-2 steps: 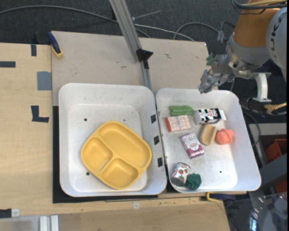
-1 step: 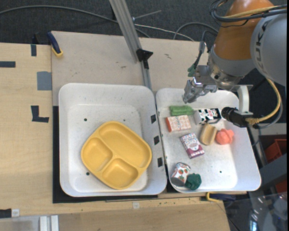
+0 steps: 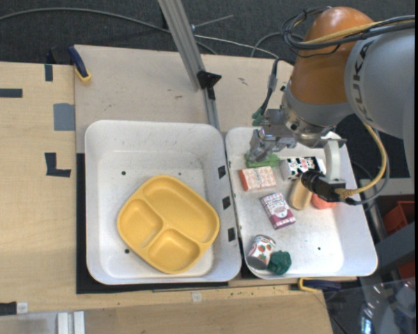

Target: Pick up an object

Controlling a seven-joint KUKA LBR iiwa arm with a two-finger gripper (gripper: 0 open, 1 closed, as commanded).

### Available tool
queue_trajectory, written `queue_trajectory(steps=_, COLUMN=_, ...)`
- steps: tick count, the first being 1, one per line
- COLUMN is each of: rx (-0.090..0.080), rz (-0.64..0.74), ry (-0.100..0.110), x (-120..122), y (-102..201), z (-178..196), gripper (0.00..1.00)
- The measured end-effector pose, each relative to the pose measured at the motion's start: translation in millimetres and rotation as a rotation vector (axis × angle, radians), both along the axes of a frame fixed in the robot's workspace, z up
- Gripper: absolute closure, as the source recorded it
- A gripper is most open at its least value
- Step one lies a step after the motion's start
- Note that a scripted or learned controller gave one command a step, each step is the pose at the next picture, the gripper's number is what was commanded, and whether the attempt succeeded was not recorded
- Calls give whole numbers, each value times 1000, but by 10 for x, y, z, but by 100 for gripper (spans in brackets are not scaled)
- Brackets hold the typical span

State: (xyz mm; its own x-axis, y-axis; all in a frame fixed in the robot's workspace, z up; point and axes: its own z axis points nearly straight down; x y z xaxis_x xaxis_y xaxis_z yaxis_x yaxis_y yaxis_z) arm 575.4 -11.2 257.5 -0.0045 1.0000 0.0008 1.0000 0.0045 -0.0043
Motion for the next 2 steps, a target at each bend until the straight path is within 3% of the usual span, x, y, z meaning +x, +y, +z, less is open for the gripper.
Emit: queue_trajectory(steps=2, rx=1, rz=2, ry=-1, x=-338, y=881, z=-170, gripper=100)
